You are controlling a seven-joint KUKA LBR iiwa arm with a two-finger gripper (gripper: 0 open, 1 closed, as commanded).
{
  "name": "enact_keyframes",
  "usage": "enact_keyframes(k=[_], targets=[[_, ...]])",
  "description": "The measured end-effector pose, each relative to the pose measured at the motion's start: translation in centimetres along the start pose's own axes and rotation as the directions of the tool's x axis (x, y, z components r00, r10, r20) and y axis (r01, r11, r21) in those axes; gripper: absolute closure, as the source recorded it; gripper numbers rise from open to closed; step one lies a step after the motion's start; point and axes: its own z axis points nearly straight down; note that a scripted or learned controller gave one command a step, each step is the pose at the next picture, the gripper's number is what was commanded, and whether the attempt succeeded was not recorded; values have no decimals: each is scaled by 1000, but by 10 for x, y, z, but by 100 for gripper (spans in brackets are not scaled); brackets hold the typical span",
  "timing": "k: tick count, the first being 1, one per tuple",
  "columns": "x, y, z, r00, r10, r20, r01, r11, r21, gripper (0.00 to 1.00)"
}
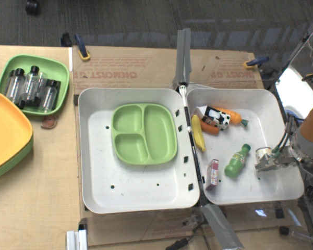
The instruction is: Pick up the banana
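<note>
The banana (198, 133) lies by the right bin's (281, 191) left wall; the gripper (264, 159) hovers well apart, its state unclear.

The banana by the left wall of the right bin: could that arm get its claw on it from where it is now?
Probably yes. The gripper sits low at the right side of the same bin, and the banana lies uncovered, with only the carrot close beside it. The bin wall right next to it could crowd the grasp.
</note>
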Motion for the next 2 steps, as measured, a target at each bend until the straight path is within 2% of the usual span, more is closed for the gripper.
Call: enact_keyframes(k=[2], targets=[[0,0,0,999,-37,0,37,999,1,100]])
